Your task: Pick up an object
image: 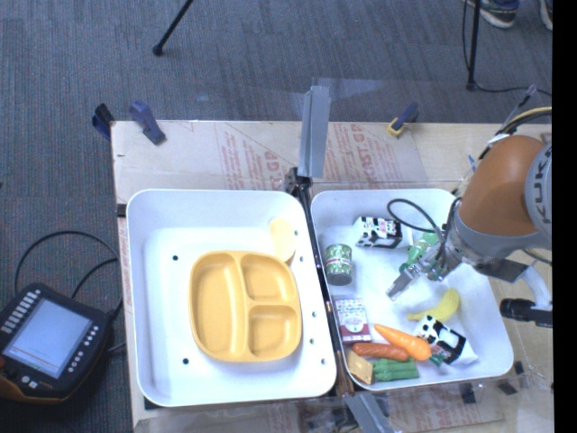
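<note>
My gripper (407,280) hangs low over the middle of the right bin (410,204), reaching in from the right under the orange wrist band. A small green thing (416,253) lies close against its upper side; I cannot tell whether it is held. A yellow banana (440,306) lies just to the gripper's lower right. A green can (338,262) stands to its left. A black-and-white cow-print carton (379,231) lies above and to the left of it.
Along the right bin's front lie a red box (352,320), an orange carrot (401,339), a green pod (394,371) and a second cow-print carton (444,339). The left bin (158,242) holds a yellow divided plate (243,305) and a pale yellow piece (282,237).
</note>
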### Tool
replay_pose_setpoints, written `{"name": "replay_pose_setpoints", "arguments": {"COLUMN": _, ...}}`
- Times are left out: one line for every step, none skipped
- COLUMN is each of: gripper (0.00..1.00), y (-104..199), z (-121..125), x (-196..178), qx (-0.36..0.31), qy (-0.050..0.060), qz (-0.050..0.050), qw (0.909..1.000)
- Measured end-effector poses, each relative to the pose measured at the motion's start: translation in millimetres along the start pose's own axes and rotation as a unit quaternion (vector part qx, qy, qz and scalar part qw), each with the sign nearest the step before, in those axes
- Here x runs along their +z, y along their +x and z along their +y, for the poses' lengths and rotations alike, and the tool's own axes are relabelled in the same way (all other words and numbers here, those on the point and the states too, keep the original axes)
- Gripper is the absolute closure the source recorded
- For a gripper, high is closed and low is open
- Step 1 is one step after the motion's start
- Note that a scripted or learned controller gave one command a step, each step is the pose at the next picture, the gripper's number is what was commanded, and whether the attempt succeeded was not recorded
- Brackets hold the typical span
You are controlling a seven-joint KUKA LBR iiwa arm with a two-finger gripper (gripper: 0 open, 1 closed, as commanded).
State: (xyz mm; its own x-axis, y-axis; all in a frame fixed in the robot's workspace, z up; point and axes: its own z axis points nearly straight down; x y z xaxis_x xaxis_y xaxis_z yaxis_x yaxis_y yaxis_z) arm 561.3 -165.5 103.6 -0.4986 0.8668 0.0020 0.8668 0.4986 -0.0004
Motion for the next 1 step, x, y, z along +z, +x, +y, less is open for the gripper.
{"name": "replay_pose_setpoints", "arguments": {"gripper": 0.0, "y": 14.6, "z": -90.9, "x": 10.6, "qx": -0.036, "qy": 0.0, "qz": 0.002, "qw": 0.9993}}
